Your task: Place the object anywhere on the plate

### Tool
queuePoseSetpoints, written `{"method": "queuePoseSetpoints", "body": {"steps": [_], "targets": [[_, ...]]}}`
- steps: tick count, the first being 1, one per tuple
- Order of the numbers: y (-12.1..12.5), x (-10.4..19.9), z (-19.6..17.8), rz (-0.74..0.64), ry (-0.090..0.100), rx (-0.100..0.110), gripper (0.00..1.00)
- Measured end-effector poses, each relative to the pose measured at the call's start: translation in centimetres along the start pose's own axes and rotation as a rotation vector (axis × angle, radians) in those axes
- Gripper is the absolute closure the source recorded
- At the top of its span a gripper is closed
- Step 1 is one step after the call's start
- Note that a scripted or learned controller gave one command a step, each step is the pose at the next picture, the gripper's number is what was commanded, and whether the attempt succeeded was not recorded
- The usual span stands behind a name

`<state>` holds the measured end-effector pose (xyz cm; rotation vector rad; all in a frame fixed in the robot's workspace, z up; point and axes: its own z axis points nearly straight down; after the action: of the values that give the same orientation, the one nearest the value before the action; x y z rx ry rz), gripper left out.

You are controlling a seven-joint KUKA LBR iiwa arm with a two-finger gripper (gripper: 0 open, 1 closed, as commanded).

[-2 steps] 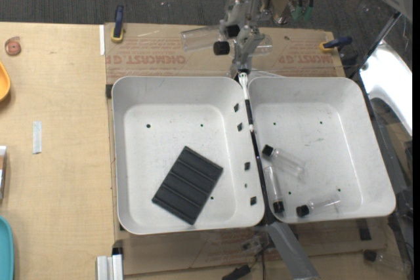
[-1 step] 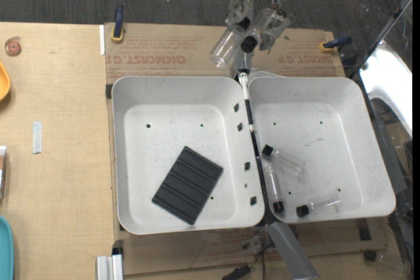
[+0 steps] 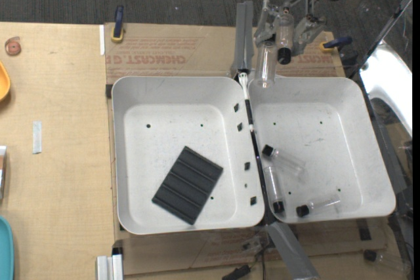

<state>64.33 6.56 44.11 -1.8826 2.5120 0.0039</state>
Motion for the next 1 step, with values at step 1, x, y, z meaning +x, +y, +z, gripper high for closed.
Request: {"method": "queuePoseSetpoints", "body": {"steps": [1], "targets": [[0.11, 3.91, -0.02, -0.179, 0.0, 0.0, 1.0]]}}
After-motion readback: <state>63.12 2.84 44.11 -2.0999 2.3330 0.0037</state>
